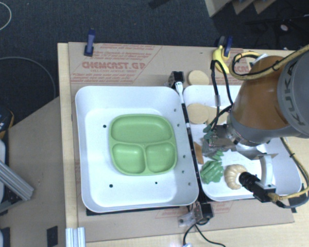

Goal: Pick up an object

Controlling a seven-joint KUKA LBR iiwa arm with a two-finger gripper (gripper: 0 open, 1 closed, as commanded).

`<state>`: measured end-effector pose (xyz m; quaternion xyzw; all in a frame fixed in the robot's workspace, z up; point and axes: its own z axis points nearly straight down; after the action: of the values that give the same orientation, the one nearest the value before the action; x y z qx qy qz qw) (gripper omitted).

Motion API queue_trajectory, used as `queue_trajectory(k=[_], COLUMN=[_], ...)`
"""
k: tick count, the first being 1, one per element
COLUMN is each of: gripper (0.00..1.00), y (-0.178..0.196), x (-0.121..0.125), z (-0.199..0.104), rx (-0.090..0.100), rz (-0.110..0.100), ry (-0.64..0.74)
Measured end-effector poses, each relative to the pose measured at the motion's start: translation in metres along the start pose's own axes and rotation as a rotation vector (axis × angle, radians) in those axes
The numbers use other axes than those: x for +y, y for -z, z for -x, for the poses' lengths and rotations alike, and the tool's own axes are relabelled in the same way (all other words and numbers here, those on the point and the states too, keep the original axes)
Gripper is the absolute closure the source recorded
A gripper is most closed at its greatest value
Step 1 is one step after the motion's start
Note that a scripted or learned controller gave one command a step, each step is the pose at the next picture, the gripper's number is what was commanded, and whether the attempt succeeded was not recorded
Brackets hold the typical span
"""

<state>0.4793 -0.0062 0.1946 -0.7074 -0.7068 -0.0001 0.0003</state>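
Note:
My gripper (pixel 214 144) reaches down into the left part of the right bin (pixel 286 176), under the grey and orange arm (pixel 265 104). Just below it lies a green leafy toy (pixel 212 172), very close to the gripper's tip. To the right of that toy rests a beige, bread-like piece (pixel 233 175). A small brown piece (pixel 198 151) lies to the gripper's left by the bin wall, and a tan flat piece (pixel 197 112) sits further back. The arm hides much of this bin.
The left bin (pixel 92 153) holds a green divided plate (pixel 143 143). A round beige disc (pixel 198 77) lies on the bench behind the right bin. Yellow and black cables (pixel 220 68) hang by the arm, and a black fitting (pixel 253 184) juts over the right bin.

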Motion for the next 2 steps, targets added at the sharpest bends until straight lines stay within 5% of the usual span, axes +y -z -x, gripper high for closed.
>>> queue_trajectory(k=[1,2], gripper=[1.0,1.0], y=[0.075,0.339], x=[0.0,0.0], z=[-0.054,-0.096], rx=[0.0,0.004], rz=[0.005,0.021], ry=[0.004,0.006])
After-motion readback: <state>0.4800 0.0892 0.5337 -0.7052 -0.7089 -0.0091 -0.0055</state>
